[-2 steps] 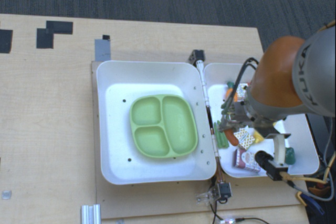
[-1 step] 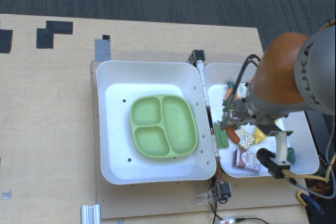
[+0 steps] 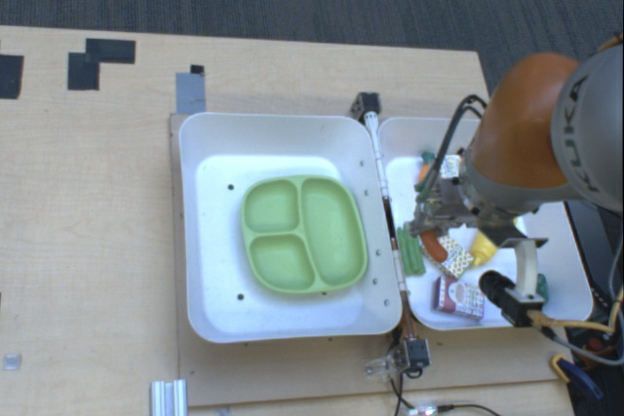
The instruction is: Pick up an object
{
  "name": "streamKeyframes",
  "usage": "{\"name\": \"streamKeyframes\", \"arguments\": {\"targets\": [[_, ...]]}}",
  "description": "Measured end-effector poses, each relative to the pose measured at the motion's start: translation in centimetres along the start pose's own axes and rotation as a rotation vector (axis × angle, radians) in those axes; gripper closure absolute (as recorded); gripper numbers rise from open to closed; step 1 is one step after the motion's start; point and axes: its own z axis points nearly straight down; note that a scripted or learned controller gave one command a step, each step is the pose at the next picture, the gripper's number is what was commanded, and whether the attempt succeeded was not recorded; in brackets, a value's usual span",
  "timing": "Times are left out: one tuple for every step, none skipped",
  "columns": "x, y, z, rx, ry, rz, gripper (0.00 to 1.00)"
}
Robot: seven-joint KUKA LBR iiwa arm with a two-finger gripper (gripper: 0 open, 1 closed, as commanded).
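I see the gripper (image 3: 436, 227) low in the right bin (image 3: 405, 172), over a heap of small objects (image 3: 456, 253) near the green piece (image 3: 410, 253). I cannot tell its opening or any hold. The left bin (image 3: 210, 209) carries a green divided tray (image 3: 303, 235).

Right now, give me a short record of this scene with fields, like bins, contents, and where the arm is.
left bin: holds a green divided tray, three compartments, lying flat
right bin: holds a pile of small items, among them a green piece, a yellow piece and a maroon packet
arm: reaching over the right bin
gripper: low over the pile; grip cannot be judged
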Motion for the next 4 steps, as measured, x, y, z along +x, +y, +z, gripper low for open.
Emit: {"name": "streamKeyframes", "arguments": {"targets": [[0.1,0.2,-1.0,-0.004,0.001,-0.004,1.00],[0.2,0.3,-2.1,-0.007,0.002,-0.009,1.00],[0.3,0.5,-3.1,-0.010,0.003,-0.014,1.00],[0.4,0.6,-4.2,-0.014,0.004,-0.020,1.00]]}}
